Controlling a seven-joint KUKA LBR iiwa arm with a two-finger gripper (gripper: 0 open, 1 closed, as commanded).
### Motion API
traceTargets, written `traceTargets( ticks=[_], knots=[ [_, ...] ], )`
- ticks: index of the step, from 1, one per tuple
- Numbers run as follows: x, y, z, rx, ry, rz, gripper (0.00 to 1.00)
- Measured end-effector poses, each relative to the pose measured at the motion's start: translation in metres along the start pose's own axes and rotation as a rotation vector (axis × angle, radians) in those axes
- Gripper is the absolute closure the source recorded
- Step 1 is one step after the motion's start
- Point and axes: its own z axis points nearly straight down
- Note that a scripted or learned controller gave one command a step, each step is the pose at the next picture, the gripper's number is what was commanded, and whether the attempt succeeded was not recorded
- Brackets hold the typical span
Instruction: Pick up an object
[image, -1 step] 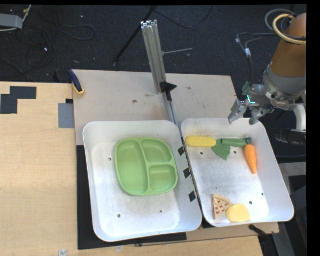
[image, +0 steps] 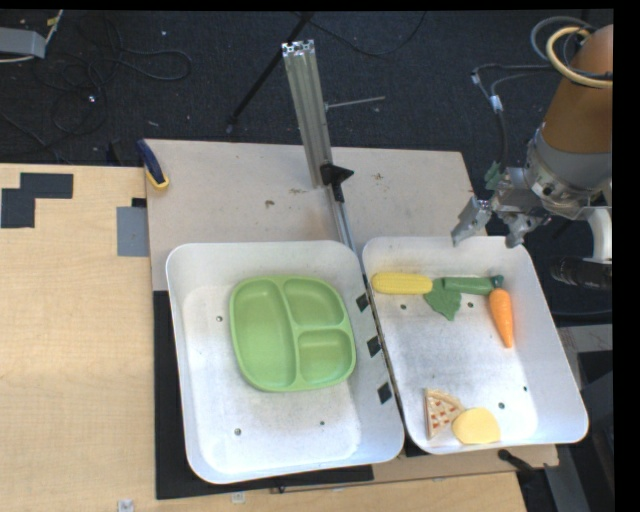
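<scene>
**Hovering at the far rim, carrot just nearer**

Hanging over the far edge of the right bin (image: 560, 400), my gripper (image: 492, 229) has its fingers spread and empty. The carrot (image: 502, 316) lies just nearer than it, long axis running far to near. The corn (image: 402, 284) sits further left, lying crosswise.

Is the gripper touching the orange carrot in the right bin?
Apart. The camera view shows the gripper above the bin's far rim, with bare white bin floor between it and the carrot.
</scene>
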Motion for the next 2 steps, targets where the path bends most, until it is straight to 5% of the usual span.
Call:
traceTargets(
  ticks=[2],
  knots=[
    [-0.002,-0.001,0.108,0.004,0.000,0.001,0.00]
  ],
)
